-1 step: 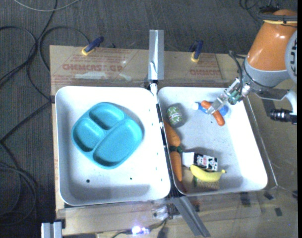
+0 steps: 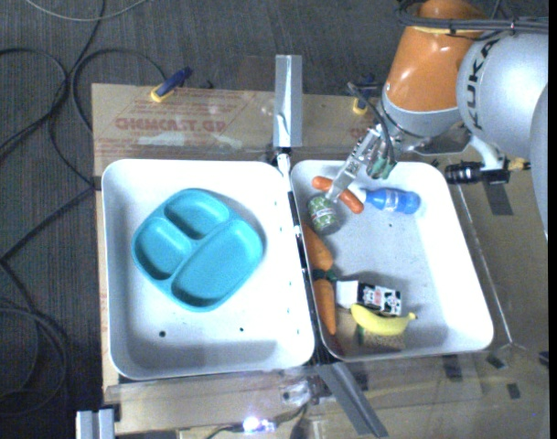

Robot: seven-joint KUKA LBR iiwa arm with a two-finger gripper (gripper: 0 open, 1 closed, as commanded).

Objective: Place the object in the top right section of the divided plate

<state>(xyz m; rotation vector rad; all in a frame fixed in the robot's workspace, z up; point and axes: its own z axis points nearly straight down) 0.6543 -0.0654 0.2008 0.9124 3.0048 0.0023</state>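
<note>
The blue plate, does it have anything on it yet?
No, the blue plate lies bare in the left bin.

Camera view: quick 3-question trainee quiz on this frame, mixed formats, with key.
1. True or false: the blue divided plate lies in the right bin.
2. Which lies nearest the gripper? A) banana B) blue bottle C) carrot
3. Fill in: the plate has ___ sections.

Key: 1 false, it lies in the left bin; 2 B; 3 three.
</note>
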